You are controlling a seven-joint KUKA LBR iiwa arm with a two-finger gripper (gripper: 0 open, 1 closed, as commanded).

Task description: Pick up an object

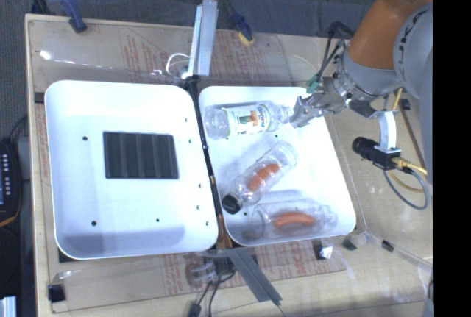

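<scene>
Arm over the right bin, three clear bottles inside

The gripper (304, 111) hung at the upper right of the right bin (340, 183), just beside the neck end of a labelled bottle (243, 120) lying across the top. Below it lay a second bottle (261, 174) with a black cap and orange contents, tilted, and a third bottle (294, 217) near the lower edge. The left bin (66, 161) held a dark ribbed panel (140, 155).

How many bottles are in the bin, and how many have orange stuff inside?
Clear bottles with orange inside: 2
Clear bottle with a label, no orange inside: 1
Total: 3 bottles, all in the right bin.
</scene>
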